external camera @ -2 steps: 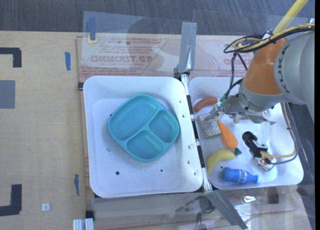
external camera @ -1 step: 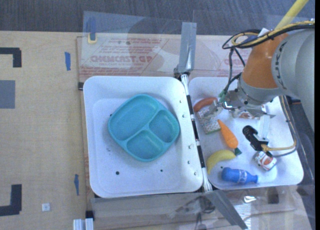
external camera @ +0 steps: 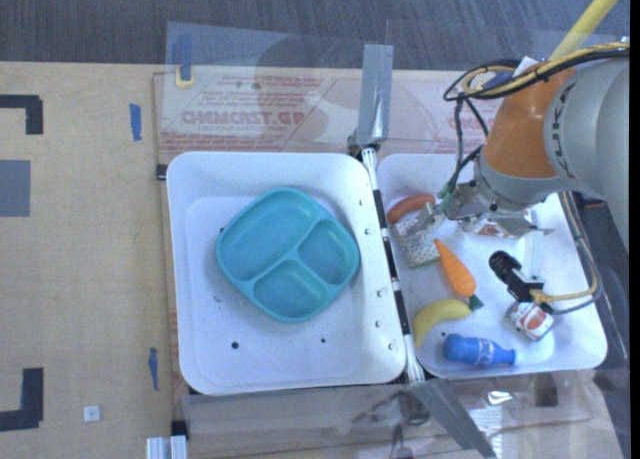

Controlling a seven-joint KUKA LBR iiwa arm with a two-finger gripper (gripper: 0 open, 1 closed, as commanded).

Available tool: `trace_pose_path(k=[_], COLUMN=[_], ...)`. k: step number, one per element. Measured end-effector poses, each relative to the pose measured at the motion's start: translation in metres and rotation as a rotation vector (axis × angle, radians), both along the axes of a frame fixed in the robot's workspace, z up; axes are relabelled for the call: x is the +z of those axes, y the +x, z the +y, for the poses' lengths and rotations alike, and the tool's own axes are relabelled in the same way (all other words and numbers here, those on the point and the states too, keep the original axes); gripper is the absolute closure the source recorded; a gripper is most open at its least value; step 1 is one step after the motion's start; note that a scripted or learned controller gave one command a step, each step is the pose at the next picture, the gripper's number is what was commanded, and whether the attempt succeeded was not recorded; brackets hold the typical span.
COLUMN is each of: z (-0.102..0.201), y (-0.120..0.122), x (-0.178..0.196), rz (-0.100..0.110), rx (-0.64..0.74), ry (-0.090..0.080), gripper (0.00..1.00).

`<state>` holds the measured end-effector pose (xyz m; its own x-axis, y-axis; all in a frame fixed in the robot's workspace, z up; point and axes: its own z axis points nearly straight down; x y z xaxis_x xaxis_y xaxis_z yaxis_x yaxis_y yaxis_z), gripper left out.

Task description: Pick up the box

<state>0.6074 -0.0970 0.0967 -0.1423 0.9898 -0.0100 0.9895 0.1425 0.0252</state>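
Right bin: the box, small and speckled grey, is seen lying flat near the bin's left wall. It sits just below a reddish sausage-shaped item and just beside the top of the carrot. Whether it touches either cannot be told.

The tool is placed over the box's upper right corner, very close to it. Contact is not confirmed. Whether the tool is spread or pressed together cannot be told from this slant, and nothing is seen pinched in it.

Also noted in the right bin, all apart from the box:
- a banana
- a blue bottle
- a small red-and-white can

In the left bin a teal divided plate is seen. It has no part in the task.

Step in hand, as judged: approach and alignment over the box. The grasp is not yet made and the box is not lifted.

Next move, as judged:
- The tool is to be centred over the box rather than its corner.
- It is to be lowered so that two opposite sides are straddled, then closed and raised.
- Clearance is tight, so the sausage-shaped item and the carrot may be nudged or caught along with the box.
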Motion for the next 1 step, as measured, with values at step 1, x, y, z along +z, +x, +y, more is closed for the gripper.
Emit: trace_pose_path(k=[1], z=[0.0008], y=[-0.0144], x=[0.0007], rz=[-0.004], rx=[0.029], ry=[0.002], gripper=[0.00])
